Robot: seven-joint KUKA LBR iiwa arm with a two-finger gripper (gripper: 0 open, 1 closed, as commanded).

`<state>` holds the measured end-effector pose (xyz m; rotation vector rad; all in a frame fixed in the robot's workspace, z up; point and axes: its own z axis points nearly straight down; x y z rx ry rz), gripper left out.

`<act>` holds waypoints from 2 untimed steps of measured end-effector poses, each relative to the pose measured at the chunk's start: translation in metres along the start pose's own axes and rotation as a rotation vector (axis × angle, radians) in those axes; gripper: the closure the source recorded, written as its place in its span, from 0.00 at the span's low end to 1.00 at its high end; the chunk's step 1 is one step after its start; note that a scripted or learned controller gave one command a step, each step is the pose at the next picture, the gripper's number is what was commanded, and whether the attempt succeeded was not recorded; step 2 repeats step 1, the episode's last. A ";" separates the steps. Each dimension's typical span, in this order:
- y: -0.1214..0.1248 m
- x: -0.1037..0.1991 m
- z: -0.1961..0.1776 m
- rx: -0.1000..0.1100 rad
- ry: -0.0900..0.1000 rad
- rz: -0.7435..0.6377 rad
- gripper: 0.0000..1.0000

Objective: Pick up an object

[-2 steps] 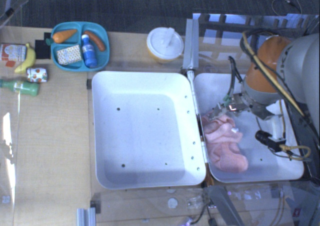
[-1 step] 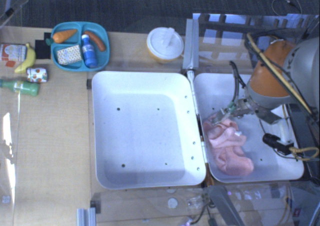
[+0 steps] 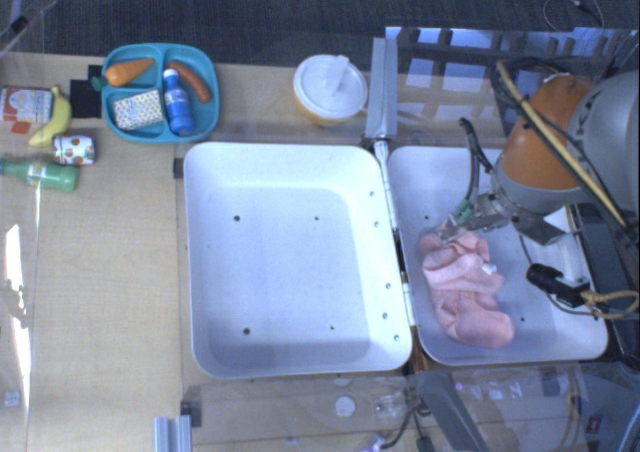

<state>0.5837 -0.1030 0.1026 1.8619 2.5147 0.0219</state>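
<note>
From above, a crumpled pink cloth (image 3: 465,286) lies in the right bin (image 3: 560,335), its long axis running from the upper left to the lower right. The jaws (image 3: 462,217) sit at its upper end; whether they are apart or together cannot be told. The left bin (image 3: 290,260) adjoins. Labels on the table (image 3: 90,290) items are unreadable.

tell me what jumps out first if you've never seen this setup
The crumpled pink cloth in the right white bin draws the eye first, with the grey arm's pincer right at its upper edge. Next comes the blue divided plastic plate of toy food on the bench at upper left, and the round white lidded yellow container just beyond the left white bin.
</note>
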 end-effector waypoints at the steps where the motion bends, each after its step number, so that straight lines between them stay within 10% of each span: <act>1: 0.068 0.017 -0.080 0.017 0.000 0.071 1.00; 2: 0.068 0.017 -0.080 0.017 0.000 0.071 1.00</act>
